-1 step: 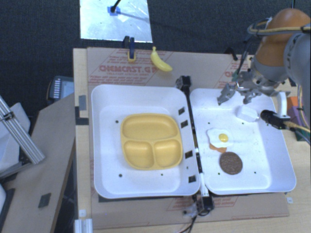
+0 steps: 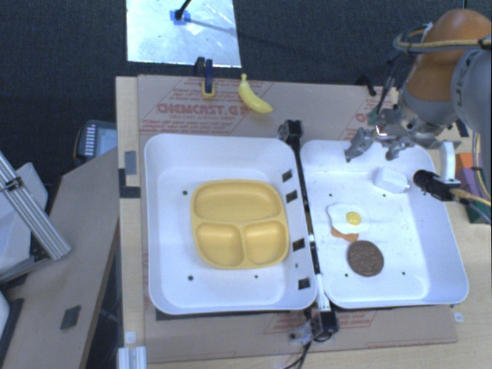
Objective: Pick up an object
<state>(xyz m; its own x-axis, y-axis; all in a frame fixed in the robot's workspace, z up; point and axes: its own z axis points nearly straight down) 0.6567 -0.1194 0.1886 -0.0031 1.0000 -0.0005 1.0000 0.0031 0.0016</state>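
The tool (image 2: 374,146) hangs over the far rim of the right bin (image 2: 442,279), its two fingers spread apart and pointing down with nothing between them.

Three candidates lie in that bin, all nearer the camera than the tool. Closest, just beside it toward the arm's side, is a small white block (image 2: 390,180), pale against the white floor and hard to read; it looks light and rigid, with enough thickness for the fingers to close across its short sides. Farther toward the camera sits a toy fried egg (image 2: 347,221), and beyond that, touching its near edge or nearly so, a brown round patty (image 2: 365,258). Both are thin and flat, probably hard, slick plastic and very light. They offer little height, so the fingers would have to press down to the bin floor and pinch across the rim; a slip or a skid sideways seems likely. The patty's even round edge gives the surer pinch, while the egg's wavy outline is less predictable.

Well off to the tool's other side, the left bin (image 2: 165,283) holds a yellow divided tray (image 2: 237,223), too broad for this spread. A toy banana (image 2: 254,97) rests on the table outside the bins.
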